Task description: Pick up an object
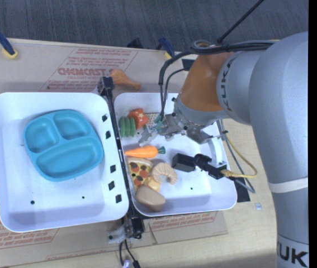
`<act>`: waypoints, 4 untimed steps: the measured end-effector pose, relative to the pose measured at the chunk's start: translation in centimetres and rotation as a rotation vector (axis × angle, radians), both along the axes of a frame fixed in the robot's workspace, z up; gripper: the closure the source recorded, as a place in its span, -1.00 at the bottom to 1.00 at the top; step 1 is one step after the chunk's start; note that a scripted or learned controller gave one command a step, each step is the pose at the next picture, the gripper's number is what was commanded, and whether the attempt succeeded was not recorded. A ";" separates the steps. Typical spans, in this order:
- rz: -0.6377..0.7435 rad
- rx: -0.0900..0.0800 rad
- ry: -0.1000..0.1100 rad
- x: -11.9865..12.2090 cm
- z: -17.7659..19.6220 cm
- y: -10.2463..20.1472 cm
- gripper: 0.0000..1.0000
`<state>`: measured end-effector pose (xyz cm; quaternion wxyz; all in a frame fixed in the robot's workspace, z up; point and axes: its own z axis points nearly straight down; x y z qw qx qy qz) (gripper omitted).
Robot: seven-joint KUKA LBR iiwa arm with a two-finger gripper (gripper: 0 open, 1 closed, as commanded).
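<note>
My gripper (154, 129) hangs low over the back half of the right bin (203, 202), the grey arm with its orange band reaching in from the right. Just left of it lie a red toy fruit (137, 116) and a green toy vegetable (127, 126). An orange carrot (143, 151) lies directly in front of the gripper. Nearer the front sit a pizza slice (138, 171), a pale shrimp (165, 173) and a tan bread-like lump (150, 199). I see nothing held in the gripper.
The left bin (13, 205) holds a blue divided plate (63, 144). A brown drumstick-like toy (126, 80) lies on the cardboard behind the bins. The divider between the bins (116, 161) runs close to the toys.
</note>
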<state>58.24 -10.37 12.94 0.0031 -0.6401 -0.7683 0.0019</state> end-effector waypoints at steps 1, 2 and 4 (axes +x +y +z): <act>-0.163 -0.004 0.010 6.2 -3.1 0.5 -1.00; -0.340 -0.001 -0.009 4.7 -3.3 0.7 -1.00; -0.352 -0.001 -0.016 3.3 -3.3 1.3 -1.00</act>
